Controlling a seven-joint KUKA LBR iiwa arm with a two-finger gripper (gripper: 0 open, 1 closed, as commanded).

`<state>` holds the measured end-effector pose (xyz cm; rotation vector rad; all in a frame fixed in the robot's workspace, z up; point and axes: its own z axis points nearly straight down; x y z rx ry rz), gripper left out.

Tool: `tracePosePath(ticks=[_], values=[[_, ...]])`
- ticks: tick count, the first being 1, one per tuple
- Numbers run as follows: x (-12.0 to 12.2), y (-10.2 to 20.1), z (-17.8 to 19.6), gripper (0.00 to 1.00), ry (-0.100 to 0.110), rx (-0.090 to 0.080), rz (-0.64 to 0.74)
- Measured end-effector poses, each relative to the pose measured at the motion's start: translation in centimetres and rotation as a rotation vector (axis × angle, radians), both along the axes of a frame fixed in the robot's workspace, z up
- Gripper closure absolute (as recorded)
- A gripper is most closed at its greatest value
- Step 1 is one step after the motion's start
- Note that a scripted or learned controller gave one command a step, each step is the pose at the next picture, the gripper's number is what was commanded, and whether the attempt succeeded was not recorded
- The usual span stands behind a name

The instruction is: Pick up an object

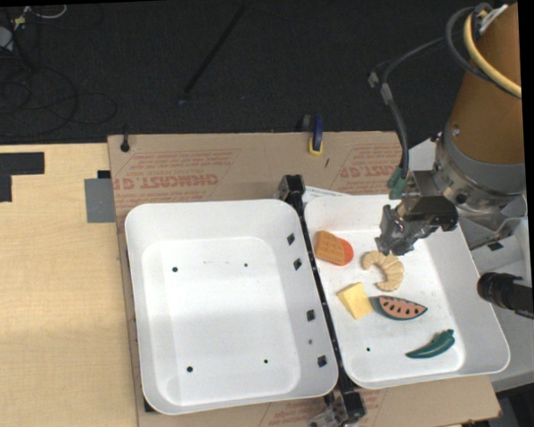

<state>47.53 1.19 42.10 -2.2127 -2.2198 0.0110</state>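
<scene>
Camera view from above the counter (48, 291): the grey arm with its orange band enters from three o'clock and hangs its gripper (395, 244) over the right bin (487, 330), directly above a pale croissant-shaped piece (386, 271). Whether the gripper's tips touch the piece cannot be told, and nothing is seen pinched in it; how far it is spread or closed cannot be told either.

Five toy foods lie in the right bin. An orange bread slice (334, 248) sits at nine o'clock from the croissant, near the divider where the bins meet. A yellow cheese wedge (354, 301) lies at seven o'clock, just beside a watermelon slice (401, 308) at six o'clock. A dark green pepper (432, 344) rests at five o'clock, closest to the bin's lower rim.

Bare white floor opens along the right bin's three o'clock wall and its twelve o'clock edge. At nine o'clock stands the left bin (144, 259), its floor a broad open stretch.
</scene>
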Motion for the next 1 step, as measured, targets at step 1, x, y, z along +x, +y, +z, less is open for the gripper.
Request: tracePosePath(ticks=[1], values=[[4.31, 4.68, 7.78, 1.0, -0.016, 0.001, 0.001]])
